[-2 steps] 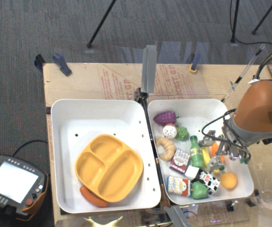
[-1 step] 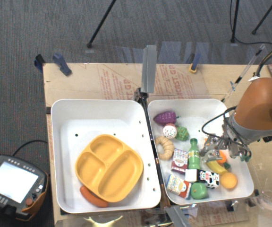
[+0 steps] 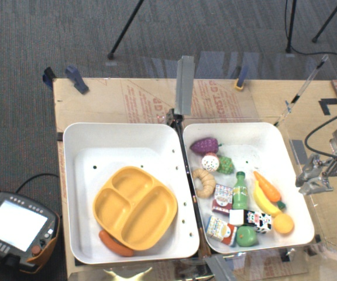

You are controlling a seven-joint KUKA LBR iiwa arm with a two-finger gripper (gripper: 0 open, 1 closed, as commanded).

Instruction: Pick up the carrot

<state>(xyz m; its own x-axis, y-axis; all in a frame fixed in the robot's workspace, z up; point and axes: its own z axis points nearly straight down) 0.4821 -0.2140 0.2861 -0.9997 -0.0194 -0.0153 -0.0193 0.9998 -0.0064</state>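
The carrot [image 3: 267, 186] is orange with a green stub at its lower end. It lies slantwise near the right wall of the right bin [image 3: 274, 132], resting against a yellow banana [image 3: 264, 201]. The gripper [image 3: 315, 179] is a grey metal piece just outside that bin's right rim, level with the carrot and a short way to its right. Nothing is seen in it.
Around the carrot lie an orange [image 3: 283, 223], a green bottle [image 3: 240, 191], a green apple [image 3: 246, 236], small cartons [image 3: 222, 198], a pastry ring [image 3: 203, 182], an eggplant [image 3: 205, 146] and broccoli [image 3: 225, 165]. The left bin [image 3: 81, 151] holds a yellow divided plate [image 3: 135, 207] and a sausage [image 3: 116, 243].
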